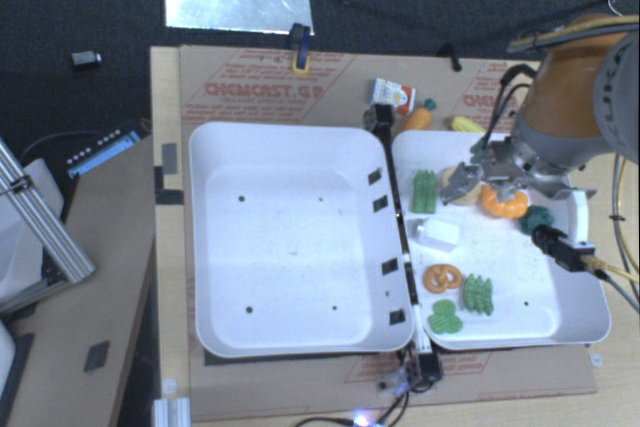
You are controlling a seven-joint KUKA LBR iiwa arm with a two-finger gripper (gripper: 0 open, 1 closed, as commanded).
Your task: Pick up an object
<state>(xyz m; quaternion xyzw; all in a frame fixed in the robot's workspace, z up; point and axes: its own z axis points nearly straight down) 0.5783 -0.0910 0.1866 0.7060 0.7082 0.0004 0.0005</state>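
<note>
Hovering over the right bin (575, 320) at the frame's right, the tool (462, 183) sits beside an orange toy (502, 204); whether it's apart or together, I cannot tell.

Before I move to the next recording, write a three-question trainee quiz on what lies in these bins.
1. True or false: the pretzel lies in the right bin.
2. Which item is nearest the gripper? A) white block B) orange piece C) pretzel
3. Fill in: the ribbed green piece lies near the right bin's ____ wall.

Key: 1 true; 2 B; 3 left.
</note>
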